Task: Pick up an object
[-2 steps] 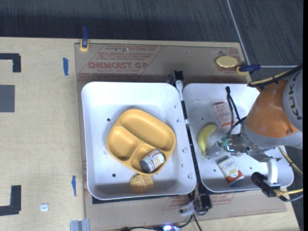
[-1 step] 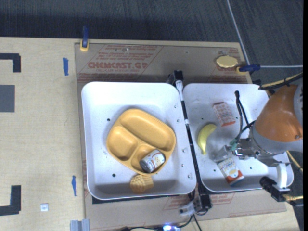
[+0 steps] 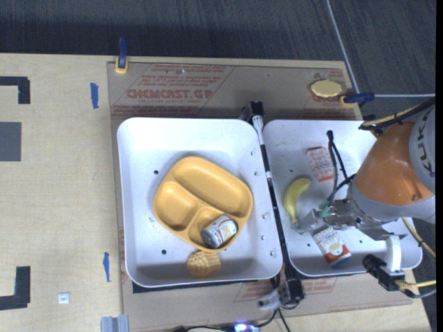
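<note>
In the right bin [image 3: 387, 258] a yellow banana [image 3: 296, 196] lies near the left wall. A small white carton with an orange-red end [image 3: 331, 245] lies close to the front wall. A white and red packet [image 3: 320, 163] sits further back. My gripper [image 3: 317, 219] reaches in from the right, low over the bin floor, between the banana and the carton and just above the carton's top end. I see nothing held in it.
The left bin [image 3: 138, 185] holds a yellow sectioned tray [image 3: 201, 185] with a small can [image 3: 220, 232] lying in its front compartment, and a tan ridged object [image 3: 203, 262] beside the tray's front edge. A black divider [image 3: 266, 178] runs between the bins. Cables hang near the arm.
</note>
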{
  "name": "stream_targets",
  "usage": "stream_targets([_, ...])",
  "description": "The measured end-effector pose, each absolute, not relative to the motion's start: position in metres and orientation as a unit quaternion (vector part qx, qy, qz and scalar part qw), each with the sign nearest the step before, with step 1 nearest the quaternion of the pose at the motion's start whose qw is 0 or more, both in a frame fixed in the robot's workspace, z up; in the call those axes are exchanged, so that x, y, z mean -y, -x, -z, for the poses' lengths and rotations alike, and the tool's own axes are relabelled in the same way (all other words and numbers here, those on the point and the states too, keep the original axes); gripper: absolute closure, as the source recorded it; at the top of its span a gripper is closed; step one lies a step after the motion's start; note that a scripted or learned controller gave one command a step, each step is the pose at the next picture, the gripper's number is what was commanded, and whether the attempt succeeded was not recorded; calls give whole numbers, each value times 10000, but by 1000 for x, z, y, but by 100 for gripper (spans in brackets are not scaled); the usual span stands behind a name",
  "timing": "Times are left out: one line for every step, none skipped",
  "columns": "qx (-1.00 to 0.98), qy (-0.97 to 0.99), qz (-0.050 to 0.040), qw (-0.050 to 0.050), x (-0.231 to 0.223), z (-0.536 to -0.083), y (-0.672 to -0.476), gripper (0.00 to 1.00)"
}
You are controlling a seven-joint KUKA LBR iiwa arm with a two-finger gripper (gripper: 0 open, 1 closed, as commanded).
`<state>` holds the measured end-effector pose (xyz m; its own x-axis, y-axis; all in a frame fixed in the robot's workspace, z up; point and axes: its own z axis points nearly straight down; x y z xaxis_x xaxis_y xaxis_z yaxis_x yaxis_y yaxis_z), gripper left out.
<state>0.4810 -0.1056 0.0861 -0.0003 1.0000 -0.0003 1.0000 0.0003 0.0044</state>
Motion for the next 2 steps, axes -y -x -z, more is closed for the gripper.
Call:
stream_targets([-7068, -7074, -14, 23, 95, -86, -481, 0])
stream_targets([-7066, -7076, -29, 48, 95, -97, -483, 100])
